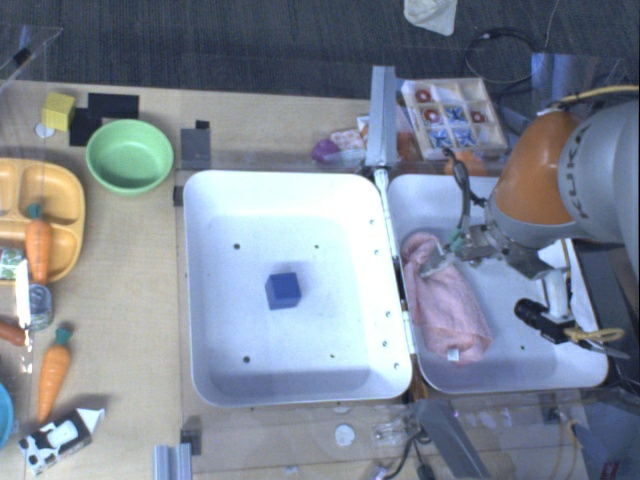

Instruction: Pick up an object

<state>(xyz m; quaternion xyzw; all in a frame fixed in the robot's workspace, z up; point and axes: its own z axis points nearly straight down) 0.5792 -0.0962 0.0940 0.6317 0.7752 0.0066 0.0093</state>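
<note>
Pink cloth (447, 303) lies crumpled in the right bin (520, 373), and the gripper (447, 253) sits at its upper end. Whether the jaws are apart cannot be told. Soft folds may slip out during lifting.

**Arm Bent Low From the Right**

The grey arm (600, 168) came in from the right side, its bulky upper body filling that corner. The orange band (530, 183) above the wrist sat rounded and turned toward the camera. Beyond it the wrist sloped down and to the left, narrowing toward the gripper (445, 253), which pointed leftward and hung low. A thin cable ran along the wrist.
</note>
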